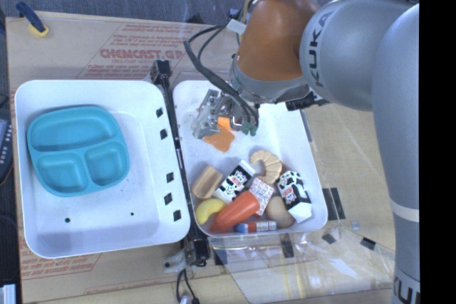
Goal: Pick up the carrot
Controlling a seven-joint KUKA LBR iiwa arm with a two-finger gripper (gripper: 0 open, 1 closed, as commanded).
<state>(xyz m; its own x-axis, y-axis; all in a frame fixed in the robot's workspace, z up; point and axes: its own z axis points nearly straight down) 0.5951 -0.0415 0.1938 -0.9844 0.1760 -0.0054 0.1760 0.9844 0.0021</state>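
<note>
- looming closest to the lens, the grey arm (370, 46) with its orange band crosses the right bin (306, 153) from the right.
- gripper (214, 117) hangs low over the upper part of that bin; whether it is open or closed i cannot tell, since the metal parts blur together.
- just under and beside it lies a small orange piece (219, 139), flat and wedge-like, apart from the pile.
- carrot (237, 211) lies near the bin's lower edge, a smooth tapered orange-red cone, tilted, touching the yellow piece (209, 210) and wedged under two cow-print cartons (233, 185).
- risk, as i judge it: the gripper sits well apart from the carrot and near the orange piece, so a descent here would likely take the wrong thing.
- another risk: the carrot is packed among a tan block (206, 181), a cookie (265, 164) and a marker (256, 227); fingers could snag neighbours or slide off its glossy, rounded skin.
- left bin (85, 231) holds a blue divided plate (75, 149), smooth plastic.
- both bins rest on the table (107, 46), cardboard-covered.
</note>
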